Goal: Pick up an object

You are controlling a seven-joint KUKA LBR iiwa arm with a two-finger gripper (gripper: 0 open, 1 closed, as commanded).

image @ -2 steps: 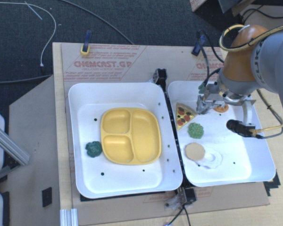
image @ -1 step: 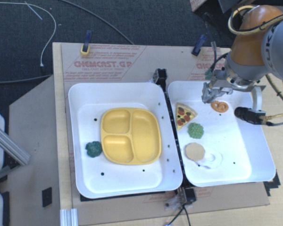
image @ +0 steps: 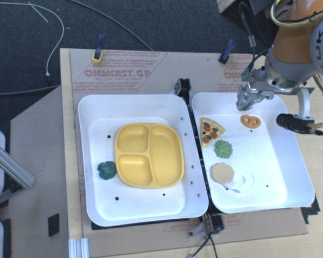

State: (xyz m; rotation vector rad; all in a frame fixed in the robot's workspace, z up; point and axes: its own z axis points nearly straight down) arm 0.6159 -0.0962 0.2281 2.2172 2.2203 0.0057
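Above the pretzel (image: 250, 121), the gripper (image: 246, 102) hangs, its fingers' spread too blurred to tell.

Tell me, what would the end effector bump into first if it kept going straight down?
Probably the pretzel. The end effector hangs just above it in the right bin, pointing downward. Depth is hard to judge, so it might touch the bin floor beside it instead.

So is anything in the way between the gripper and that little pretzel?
Nothing visible is. The gripper hangs just above and a bit left of the pretzel in the right bin, with bare white floor between them. The pizza slice lies further left, apart.
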